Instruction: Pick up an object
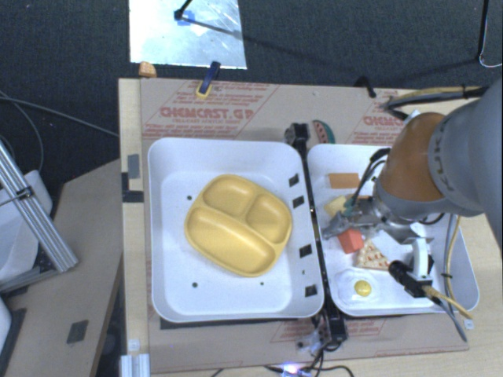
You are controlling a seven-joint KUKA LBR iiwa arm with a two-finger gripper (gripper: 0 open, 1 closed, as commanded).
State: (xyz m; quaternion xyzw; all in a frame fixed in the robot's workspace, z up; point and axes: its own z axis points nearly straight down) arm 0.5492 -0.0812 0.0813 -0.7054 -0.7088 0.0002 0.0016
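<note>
We judge the reach into the right white bin (pixel 464 285) underway: our gripper (pixel 339 225) hangs low beside the small red block (pixel 351 240), near a pale yellow piece (pixel 336 205). Next comes closing squarely on one. The wrist hides the grip, so its state we cannot tell.

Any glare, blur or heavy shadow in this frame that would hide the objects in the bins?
Camera view: lighting is even and soft, with only faint shadows inside the left white bin; the shiny silver sheet on the dark floor shows bright reflections; the yellow three-compartment plastic tray is sharp; the small food toys beside the gripper are slightly soft and partly covered by the grey arm.
</note>
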